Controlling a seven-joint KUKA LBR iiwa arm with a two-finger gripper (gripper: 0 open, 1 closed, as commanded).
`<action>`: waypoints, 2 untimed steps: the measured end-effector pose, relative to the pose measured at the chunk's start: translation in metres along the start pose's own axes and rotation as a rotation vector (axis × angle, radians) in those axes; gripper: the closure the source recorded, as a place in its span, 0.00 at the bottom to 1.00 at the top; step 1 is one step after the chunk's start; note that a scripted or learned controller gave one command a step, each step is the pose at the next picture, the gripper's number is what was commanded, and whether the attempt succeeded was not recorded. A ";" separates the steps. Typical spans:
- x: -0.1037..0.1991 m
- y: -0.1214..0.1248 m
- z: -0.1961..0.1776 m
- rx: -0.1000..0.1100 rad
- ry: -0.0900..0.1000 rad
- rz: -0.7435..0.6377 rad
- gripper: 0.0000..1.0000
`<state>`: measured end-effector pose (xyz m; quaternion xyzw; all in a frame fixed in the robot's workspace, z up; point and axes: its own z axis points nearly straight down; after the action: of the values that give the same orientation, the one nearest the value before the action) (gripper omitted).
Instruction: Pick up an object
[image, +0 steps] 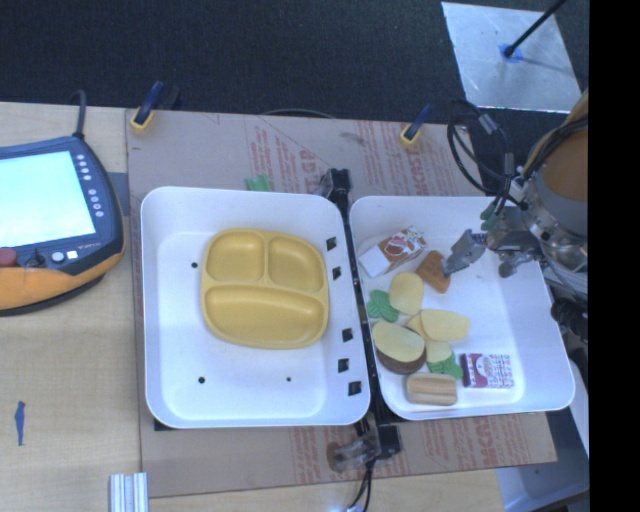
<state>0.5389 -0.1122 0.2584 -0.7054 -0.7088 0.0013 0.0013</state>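
Food pieces crowd the right bin (520, 310): nearest the camera a roll (432, 389) and a packet (487, 370), then potato halves (420, 325), green bits (381, 306), a brown chip (434, 271) and a wrapper (403, 245) farther back. Left bin (170, 330) holds a yellow tray (266, 288). The gripper (484, 254) hangs over the right bin's far side, fingers spread, nothing between them. Farther left sits a pendant (50, 220).

arm (565, 170): cut off at right edge | green piece (258, 183): mostly hidden behind left bin (160, 300) rim
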 end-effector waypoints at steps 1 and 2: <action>-0.010 0.055 0.153 0.009 0.000 -0.002 0.00; -0.006 0.113 0.156 0.036 -0.003 -0.006 0.00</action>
<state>0.6517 -0.1175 0.1025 -0.7031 -0.7108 0.0149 0.0129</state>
